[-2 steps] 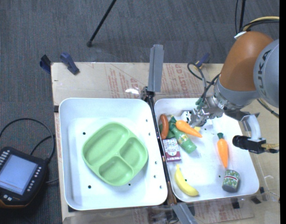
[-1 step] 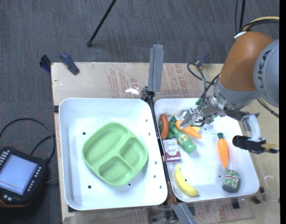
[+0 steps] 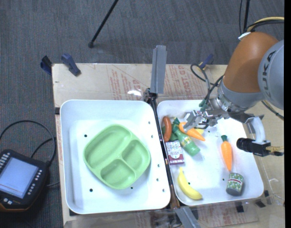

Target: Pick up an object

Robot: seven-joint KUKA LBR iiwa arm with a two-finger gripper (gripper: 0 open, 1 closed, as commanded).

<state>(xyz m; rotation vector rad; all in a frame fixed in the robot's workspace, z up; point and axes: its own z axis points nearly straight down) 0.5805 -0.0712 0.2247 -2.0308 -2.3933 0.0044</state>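
The gripper (image 3: 196, 119) hangs low in the right bin (image 3: 252, 175), its fingers seemingly spread just above a small carrot (image 3: 193, 133) and green bottle (image 3: 189, 144) — likely lining up a grasp — while nothing sits between them yet.

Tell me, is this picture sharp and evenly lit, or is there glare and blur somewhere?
In the camera view the light is soft and even; the green plate casts only a faint shadow in the left bin, the orange band shows a dull sheen, and the gripper over the right bin looks slightly soft, so its small parts are hard to read.
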